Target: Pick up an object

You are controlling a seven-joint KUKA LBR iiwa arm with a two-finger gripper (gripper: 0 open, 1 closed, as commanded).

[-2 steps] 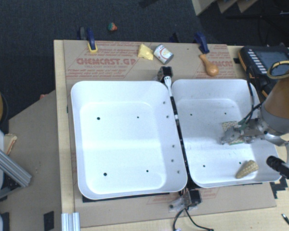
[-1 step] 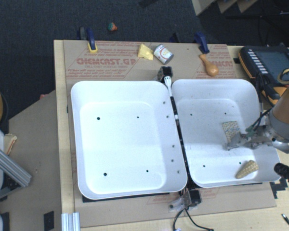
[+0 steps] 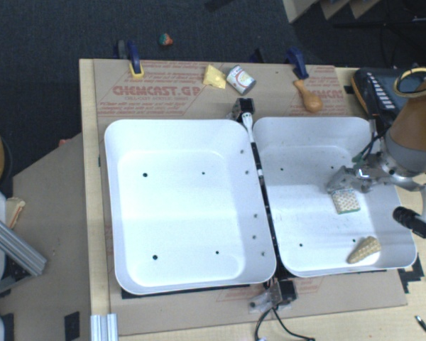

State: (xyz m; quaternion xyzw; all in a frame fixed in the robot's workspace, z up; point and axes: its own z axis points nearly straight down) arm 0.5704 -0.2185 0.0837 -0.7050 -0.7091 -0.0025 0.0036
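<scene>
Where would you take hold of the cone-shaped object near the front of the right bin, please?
Grip the cone-shaped object across its thicker middle, coming straight down from above. It lies flat and slanted on the floor of the right bin, close to the front wall, so closing the fingers across its long axis probably suits best.

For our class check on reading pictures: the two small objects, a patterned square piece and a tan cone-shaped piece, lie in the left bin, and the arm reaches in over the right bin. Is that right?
Not quite. The camera view shows the patterned square piece and the tan cone-shaped piece lying in the right bin, not the left bin. The arm does reach in over the right bin.
</scene>
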